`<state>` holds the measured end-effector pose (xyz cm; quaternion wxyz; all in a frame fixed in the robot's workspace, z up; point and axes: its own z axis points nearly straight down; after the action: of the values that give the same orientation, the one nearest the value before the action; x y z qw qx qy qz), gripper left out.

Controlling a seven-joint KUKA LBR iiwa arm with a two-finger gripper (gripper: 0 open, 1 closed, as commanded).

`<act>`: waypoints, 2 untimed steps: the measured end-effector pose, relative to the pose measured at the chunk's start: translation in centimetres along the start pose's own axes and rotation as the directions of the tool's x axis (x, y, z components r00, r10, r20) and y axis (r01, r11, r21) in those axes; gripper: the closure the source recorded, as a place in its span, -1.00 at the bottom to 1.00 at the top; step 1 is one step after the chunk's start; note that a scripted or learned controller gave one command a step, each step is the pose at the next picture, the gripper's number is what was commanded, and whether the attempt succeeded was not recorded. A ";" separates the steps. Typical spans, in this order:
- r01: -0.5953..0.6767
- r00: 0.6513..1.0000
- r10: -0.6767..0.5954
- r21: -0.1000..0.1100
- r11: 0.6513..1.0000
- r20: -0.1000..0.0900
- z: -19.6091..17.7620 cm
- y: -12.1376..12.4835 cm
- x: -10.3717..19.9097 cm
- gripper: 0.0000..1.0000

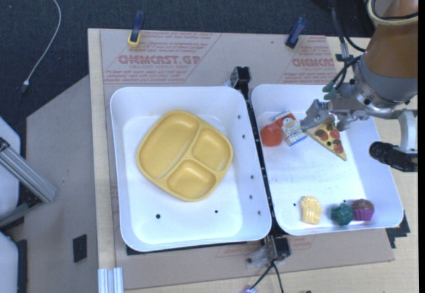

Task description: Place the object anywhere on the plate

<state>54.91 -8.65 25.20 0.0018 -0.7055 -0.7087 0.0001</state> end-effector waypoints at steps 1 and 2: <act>0.000 1.000 0.000 0.001 1.000 0.000 0.9 -2.2 5.6 1.00; 0.000 1.000 0.000 0.002 1.000 0.001 2.3 -3.8 10.8 1.00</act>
<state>51.04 2.11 22.90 0.0022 -0.7056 -0.7086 0.0010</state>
